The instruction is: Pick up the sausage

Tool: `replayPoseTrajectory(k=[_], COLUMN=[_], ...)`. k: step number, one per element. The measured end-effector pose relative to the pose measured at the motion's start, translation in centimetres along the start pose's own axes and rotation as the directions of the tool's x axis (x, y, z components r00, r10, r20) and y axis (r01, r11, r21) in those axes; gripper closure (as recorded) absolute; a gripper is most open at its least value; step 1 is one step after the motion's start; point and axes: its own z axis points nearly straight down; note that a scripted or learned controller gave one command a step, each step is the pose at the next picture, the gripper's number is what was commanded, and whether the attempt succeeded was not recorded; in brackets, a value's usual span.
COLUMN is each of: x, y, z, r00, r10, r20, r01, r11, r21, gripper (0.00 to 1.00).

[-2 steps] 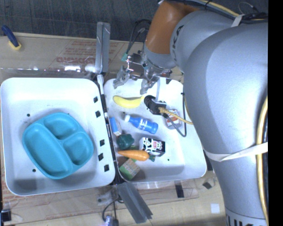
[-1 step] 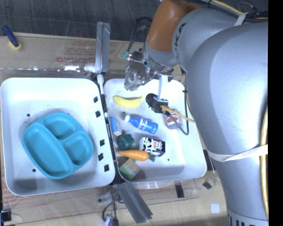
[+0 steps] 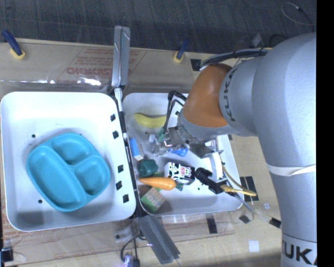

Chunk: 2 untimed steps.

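Bins side by side, arm low over the cluttered right one.
Left bin point(image 3: 11, 149) holds a blue divided tray point(image 3: 67, 171). In the right bin point(image 3: 222, 204), a yellow banana point(image 3: 147, 120) lies at the back and a long orange piece point(image 3: 157, 183) lies near the front wall. It may be the sausage, though that cannot be told for sure. The gripper point(image 3: 168, 139) hangs between them among small items, apart from the orange piece; whether it is spread or closed cannot be told.
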Motion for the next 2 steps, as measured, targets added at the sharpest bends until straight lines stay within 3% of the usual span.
replayPoseTrajectory(k=[1,2], x=[-4.83,-4.80], y=[-5.90,-5.88], z=[0.98,0.97], r00=[0.999,0.999], r10=[0.047,0.047], r20=[0.000,0.000], r01=[-0.047,-0.047], r11=[0.999,0.999], r21=[-0.002,-0.002], gripper=[1.00,0.00])
